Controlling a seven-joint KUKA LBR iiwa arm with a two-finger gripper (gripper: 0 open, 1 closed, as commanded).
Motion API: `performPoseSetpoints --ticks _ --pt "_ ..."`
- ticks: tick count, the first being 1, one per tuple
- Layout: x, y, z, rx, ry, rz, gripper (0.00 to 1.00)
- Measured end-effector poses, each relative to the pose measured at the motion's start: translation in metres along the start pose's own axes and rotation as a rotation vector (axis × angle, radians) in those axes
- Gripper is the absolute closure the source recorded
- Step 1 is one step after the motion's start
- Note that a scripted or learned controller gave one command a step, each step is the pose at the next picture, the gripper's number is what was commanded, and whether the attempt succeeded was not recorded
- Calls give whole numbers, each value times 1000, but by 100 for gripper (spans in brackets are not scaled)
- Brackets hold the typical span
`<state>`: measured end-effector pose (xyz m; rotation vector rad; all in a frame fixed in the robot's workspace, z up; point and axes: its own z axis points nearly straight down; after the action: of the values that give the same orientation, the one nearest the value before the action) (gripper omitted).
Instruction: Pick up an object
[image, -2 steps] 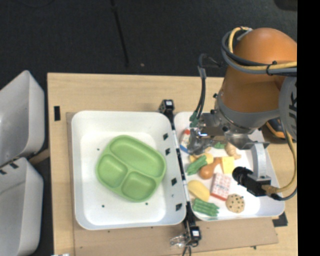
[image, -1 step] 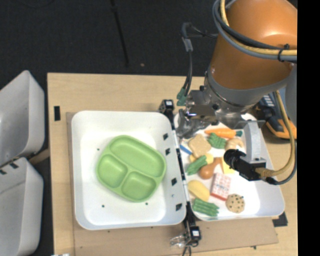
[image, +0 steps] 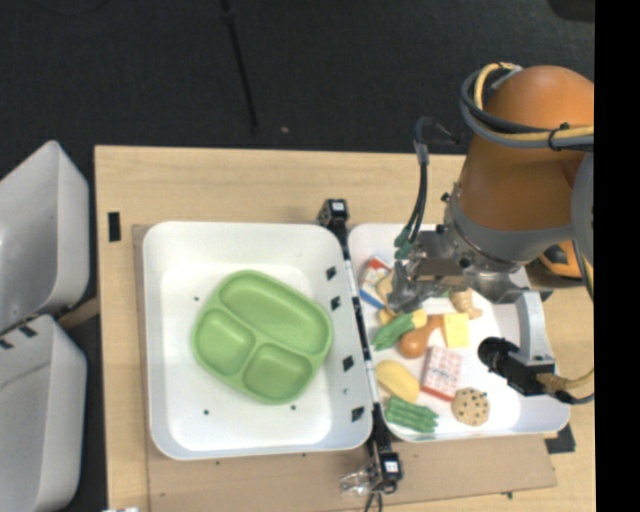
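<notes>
Camera view
Arm: grey, orange band, reaching in from the right over the right bin.
Gripper: low over the toy pile's upper left; cannot tell its grasp state, nothing visibly held.
Right bin: toy food clustered, with green bean pod, orange fruit, yellow cheese, banana, cookie, pink-white box.
Left bin: green divided plate, centred.

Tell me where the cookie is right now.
The cookie lies in the right bin near its front edge, just right of the green beans and below the pink box.
</notes>
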<state>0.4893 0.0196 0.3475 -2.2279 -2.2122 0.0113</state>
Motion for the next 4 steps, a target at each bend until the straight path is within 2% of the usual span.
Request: performPoseSetpoints --ticks 1,2,3,4 --pt "128 -1 -56 -12 8 -22 100" --pt "99 2 158 11 -2 -5 100" --pt "190 62 71 -18 9 -18 100" --pt "203 146 192 -10 2 -10 100"
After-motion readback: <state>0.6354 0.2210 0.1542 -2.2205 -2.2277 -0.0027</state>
